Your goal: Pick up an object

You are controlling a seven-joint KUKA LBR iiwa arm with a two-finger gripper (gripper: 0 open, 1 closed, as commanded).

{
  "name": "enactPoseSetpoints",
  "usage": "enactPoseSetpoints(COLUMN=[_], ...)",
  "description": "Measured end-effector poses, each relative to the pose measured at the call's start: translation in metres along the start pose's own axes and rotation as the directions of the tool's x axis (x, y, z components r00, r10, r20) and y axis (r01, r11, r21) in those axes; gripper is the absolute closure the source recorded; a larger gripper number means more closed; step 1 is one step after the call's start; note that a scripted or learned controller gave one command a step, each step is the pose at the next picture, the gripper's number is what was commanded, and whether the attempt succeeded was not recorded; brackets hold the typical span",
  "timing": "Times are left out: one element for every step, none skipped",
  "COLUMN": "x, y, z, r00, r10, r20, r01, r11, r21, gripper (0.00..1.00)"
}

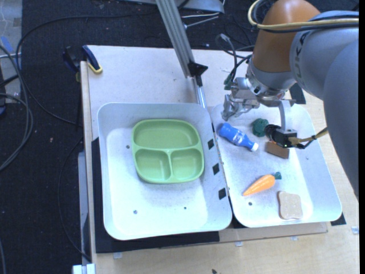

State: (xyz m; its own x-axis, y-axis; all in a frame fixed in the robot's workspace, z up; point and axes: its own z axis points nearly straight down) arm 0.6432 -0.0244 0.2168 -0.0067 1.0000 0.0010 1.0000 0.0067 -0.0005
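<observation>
nothing lifted yet, going by how things lie. gripper (230, 110) low over the far end of the right bin (319, 210), just above the upper end of the blue bottle (237, 136). jaws too blurred and too much in the wrist's shadow to call; cannot tell whether apart or together, and nothing visible between them.

blue bottle lying flat on the bin floor, slanted, white cap toward the near right, close to the wall shared with the left bin (114, 210). likeliest target, judging from where the gripper sits, though only a guess. other candidates all resting in the right bin: a dark green lump (260, 127) just beyond the bottle, a brown block (277, 149) beside it, a carrot (262, 184) nearer the front, a tan slice (290, 205) at the near corner. a green divided plate (167, 151) flat in the left bin, well apart from the gripper.

approach seemingly done or nearly so. left to do: close on something, raise it clear of the bin floor, keep it gripped.
</observation>
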Motion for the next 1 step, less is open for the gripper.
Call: enactPoseSetpoints(x=[0.0626], y=[0.0111], z=[-0.0030], r00=[1.000], r10=[-0.002], r20=[-0.001], r01=[0.002], r11=[1.000], r21=[-0.003], gripper=[1.00])
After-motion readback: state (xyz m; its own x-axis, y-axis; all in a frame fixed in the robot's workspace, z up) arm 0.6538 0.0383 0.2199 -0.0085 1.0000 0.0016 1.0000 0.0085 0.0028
